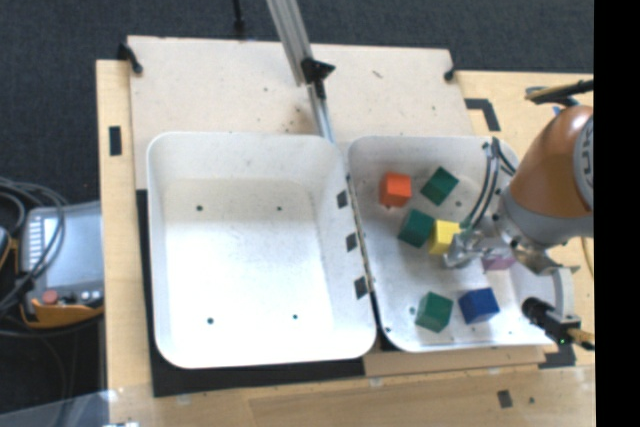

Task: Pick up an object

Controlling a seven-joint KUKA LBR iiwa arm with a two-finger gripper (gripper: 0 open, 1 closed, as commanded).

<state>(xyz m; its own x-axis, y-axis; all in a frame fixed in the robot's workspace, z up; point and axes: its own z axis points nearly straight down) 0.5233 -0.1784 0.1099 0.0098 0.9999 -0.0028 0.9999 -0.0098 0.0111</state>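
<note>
Your arm reaches into the right bin (400, 155), and the gripper (462, 248) sits low over the blocks there, just beside the yellow block (444, 235). You cannot tell from this slanted view whether the tool is spread or shut, and nothing shows as held, so treat the pick as not yet made.

The yellow block touches a green block (416, 228) on its left, which is the main nuisance: a careless descent will likely catch both or push one aside. Above them lie the orange block (396, 189) and a second green block (439, 185), near each other but apart. Lower down, a third green block (434, 311) and the blue block (479, 305) sit near the bin's front wall, with free space around each.

If the yellow one is your target, centre squarely over it and approach along the sides that face away from its green neighbour. Otherwise the blue block looks the easier choice. Lift slowly and check that something rises. The left bin (160, 215) plays no part here.
</note>
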